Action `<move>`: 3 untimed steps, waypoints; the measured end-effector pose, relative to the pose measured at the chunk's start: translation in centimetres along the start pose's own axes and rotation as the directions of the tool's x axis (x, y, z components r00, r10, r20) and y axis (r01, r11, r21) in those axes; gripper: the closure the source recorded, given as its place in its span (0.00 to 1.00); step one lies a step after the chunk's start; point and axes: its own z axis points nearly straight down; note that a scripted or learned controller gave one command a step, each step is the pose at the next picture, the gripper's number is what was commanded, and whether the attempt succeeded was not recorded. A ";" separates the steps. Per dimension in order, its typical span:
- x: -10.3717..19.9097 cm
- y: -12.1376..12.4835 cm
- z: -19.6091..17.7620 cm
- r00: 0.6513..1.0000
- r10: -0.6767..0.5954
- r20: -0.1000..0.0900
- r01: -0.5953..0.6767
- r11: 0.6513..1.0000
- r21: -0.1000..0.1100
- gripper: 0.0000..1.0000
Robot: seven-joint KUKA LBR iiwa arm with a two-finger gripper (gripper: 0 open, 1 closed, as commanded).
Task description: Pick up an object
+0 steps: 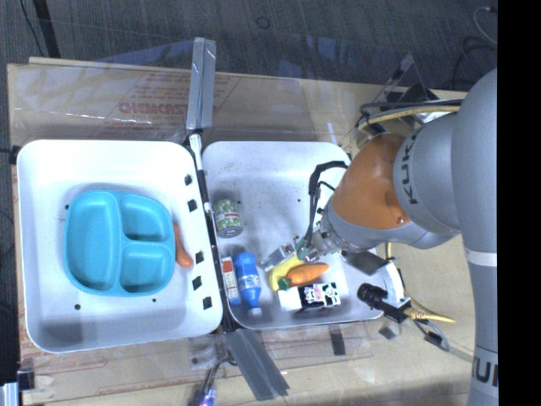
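Note:
My gripper (303, 245) is low in the right bin (270, 148), near its front right part. Just below it lie a yellow banana (281, 271) and an orange carrot (309, 272), side by side and touching. The gripper's tip sits at the upper end of these two, and I cannot see anything between its fingers. A black-and-white patterned box (319, 296) lies in front of the carrot. The arm's orange band and grey body cover the bin's right side.
A blue bottle (248, 282) and a thin red-and-white packet (228, 279) lie at the right bin's front left, with a small can (226, 216) behind them. The left bin (101, 149) holds a blue divided plate (118, 241) and an orange piece (181, 245).

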 end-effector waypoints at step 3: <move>2.6 -2.0 -0.2 1.000 0.003 0.012 -0.003 1.000 -0.008 0.00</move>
